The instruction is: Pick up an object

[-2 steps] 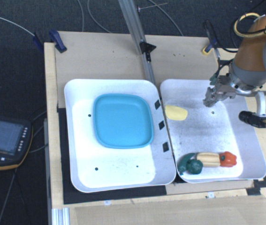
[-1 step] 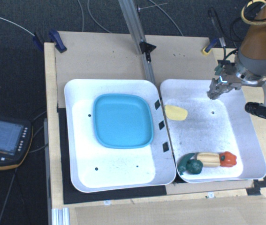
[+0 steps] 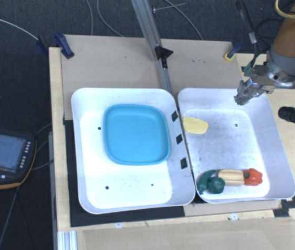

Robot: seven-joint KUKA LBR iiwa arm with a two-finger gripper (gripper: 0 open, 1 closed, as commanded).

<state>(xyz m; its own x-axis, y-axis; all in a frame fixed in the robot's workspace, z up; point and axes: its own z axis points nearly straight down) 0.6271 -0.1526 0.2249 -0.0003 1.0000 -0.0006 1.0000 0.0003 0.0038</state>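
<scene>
**Claw hanging over the right bin's far corner, nothing in it that we can see**

Starting nearest us: along the front wall of the right bin we've got a row of three toys touching each other; a dark green lumpy thing, a tan bun-like roll and a red piece; they're jammed right against that rim, so not much room on that side. The middle of that bin's speckled floor is wide open. Further back, a flat pale yellow piece lies near the divider edge, well apart from the trio. The left bin holds a smooth blue square plate with rounded corners, with white floor around it. Farthest back, the gripper sits above the right bin's far right corner; we see nothing between its fingers, and we can't tell how far apart they are.
</scene>
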